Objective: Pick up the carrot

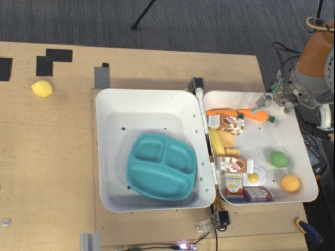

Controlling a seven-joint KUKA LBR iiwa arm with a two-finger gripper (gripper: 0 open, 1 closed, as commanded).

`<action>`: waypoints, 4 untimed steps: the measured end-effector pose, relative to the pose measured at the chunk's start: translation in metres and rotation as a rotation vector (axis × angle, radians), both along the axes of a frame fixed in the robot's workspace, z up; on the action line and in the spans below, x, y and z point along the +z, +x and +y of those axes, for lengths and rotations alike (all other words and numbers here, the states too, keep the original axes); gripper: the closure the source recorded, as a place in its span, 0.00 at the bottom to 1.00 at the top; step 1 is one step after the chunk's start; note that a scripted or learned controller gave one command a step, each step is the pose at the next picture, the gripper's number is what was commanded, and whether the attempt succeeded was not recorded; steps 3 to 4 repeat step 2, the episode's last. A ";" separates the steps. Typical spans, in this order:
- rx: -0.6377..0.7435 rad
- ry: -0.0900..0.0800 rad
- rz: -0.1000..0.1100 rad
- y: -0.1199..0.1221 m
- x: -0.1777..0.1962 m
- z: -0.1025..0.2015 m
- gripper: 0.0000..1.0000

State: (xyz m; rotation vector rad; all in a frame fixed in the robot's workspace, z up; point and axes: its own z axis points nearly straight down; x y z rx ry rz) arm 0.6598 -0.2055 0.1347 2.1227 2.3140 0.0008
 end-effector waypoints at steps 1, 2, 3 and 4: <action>0.058 0.005 0.004 0.010 -0.047 0.019 0.00; 0.064 0.000 0.002 0.010 -0.038 0.018 1.00; 0.064 0.000 0.002 0.010 -0.038 0.018 1.00; 0.064 0.000 0.002 0.010 -0.038 0.018 1.00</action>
